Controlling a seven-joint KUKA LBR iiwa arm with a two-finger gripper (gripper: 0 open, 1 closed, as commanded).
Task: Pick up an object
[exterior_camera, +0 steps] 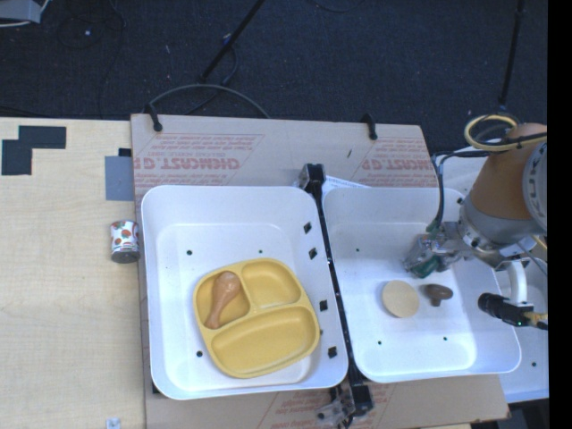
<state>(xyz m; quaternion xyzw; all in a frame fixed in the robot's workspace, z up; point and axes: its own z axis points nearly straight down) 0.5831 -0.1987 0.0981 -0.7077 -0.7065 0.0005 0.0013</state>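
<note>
In the right bin point(447, 356), a round tan disc point(401, 298) lies flat on the floor, with a small brown piece point(437, 292) just to its right. My gripper point(431, 257) hangs over the same bin, a little up and to the right of the disc and just above the brown piece. It is too small and cluttered in the camera view to show anything held. In the left bin point(170, 239) sits a yellow divided plate point(264, 338) with a tan drumstick point(222, 298) in its upper left compartment.
A small patterned can point(124, 240) lies on the bench just outside the left bin's left wall. A black divider point(326, 275) runs between the two bins. The grey arm point(505, 186) enters from the right over the right bin's far corner.
</note>
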